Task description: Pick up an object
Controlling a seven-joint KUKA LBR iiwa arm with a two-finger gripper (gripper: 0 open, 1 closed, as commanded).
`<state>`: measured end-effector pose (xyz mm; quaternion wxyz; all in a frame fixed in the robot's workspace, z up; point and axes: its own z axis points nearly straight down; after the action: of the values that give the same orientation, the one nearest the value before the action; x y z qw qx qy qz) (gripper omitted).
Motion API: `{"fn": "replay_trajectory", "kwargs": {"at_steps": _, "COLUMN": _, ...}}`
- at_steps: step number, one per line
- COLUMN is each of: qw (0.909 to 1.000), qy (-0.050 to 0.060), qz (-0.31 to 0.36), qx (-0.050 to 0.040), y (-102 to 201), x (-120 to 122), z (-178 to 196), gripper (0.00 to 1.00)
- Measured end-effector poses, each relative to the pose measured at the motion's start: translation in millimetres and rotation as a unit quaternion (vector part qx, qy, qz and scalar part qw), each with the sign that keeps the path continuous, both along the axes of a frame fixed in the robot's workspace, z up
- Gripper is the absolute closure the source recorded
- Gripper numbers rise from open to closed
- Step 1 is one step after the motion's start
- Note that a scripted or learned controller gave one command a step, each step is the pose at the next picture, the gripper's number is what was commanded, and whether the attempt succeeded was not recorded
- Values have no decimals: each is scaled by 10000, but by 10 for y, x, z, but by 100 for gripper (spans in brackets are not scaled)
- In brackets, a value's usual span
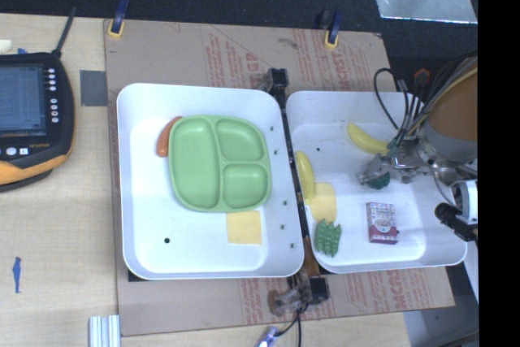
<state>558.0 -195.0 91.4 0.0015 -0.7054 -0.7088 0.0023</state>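
The right bin [406, 254] holds a yellow banana [364, 138] near its back and a longer yellow piece [304, 171] against its left wall. A pale yellow block [323, 201], a green bumpy item [327, 237] and a small red packet [381, 222] lie towards the front. My gripper [377, 173] hangs low over the middle of this bin, just below and right of the banana and above the red packet. Nothing shows between its tips.
The left bin [142, 248] carries a green divided plate [218, 162], an orange-red item [165, 138] tucked at the plate's left edge and a flat yellow square [244, 227]. A tablet controller [28, 114] lies at the far left. The arm [455, 114] and cables cover the right bin's right side.
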Motion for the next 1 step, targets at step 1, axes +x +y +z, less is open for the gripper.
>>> {"fn": "replay_trajectory", "kwargs": {"at_steps": 1, "qw": 10000, "qy": 6, "qz": 14, "qx": -5, "y": -6, "x": 1, "z": 103, "gripper": 100}}
